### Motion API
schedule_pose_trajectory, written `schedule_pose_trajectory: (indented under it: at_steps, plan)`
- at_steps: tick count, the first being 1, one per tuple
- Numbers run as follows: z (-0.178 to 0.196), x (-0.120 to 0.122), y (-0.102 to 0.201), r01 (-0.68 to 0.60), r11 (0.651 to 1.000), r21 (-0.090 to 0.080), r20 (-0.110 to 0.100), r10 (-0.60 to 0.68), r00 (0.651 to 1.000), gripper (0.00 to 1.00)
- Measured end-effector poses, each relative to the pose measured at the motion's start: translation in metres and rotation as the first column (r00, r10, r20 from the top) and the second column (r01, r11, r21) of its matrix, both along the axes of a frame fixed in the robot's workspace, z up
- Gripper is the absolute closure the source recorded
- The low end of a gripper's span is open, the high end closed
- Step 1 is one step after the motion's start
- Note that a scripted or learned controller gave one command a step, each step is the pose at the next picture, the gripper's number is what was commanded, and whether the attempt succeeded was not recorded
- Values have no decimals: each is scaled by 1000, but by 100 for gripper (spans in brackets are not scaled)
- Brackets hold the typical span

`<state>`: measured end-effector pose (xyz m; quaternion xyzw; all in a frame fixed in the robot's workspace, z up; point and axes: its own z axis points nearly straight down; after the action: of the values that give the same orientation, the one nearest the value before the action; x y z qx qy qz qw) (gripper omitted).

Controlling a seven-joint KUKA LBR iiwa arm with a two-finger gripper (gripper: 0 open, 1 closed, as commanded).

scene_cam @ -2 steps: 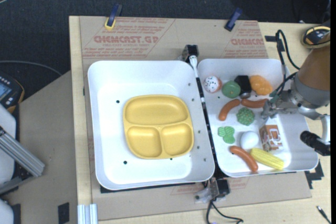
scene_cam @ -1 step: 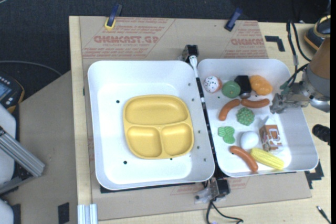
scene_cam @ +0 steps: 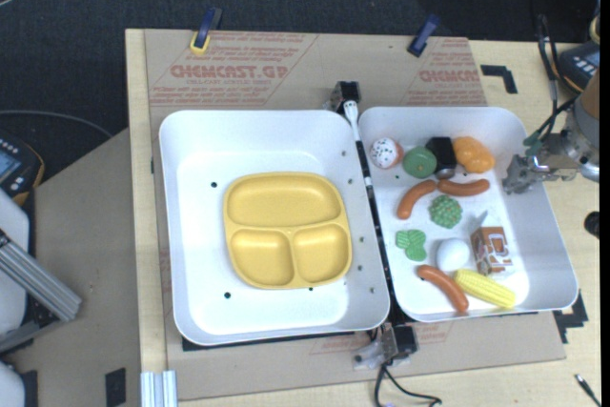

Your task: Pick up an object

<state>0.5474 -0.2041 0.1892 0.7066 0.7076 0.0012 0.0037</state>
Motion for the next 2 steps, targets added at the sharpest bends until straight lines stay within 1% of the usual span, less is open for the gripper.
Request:
schedule_pose_trajectory:
  at_steps: [1,2]
  plan:
    - [39,1,-1,0,1000,0,0,0,1000,100]
    - [46,5,61,-6,1000,6,-7,6,1000,100]
